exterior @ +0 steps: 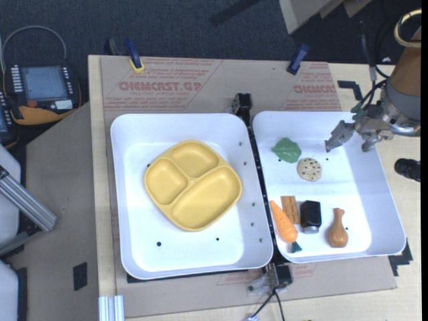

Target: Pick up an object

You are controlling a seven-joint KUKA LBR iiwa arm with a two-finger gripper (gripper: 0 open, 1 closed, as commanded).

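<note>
jaws [353, 136] spread, nothing between, hovering over right bin [388, 199] top edge. cookie [309, 169] just below-left, beside green leaf [287, 150]. cookie looks light, stiff, flat; likely best pinched across rim. carrot [284, 221] further down.

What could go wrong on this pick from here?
1. The gripper sits near the right bin's far edge, with its fingers open; a slanted descent may clip the wall.
2. The carrot, brown block and black block lie packed together, so a grasp there may catch two or shove one aside.
3. The cookie lies flat and may slip out.
</note>
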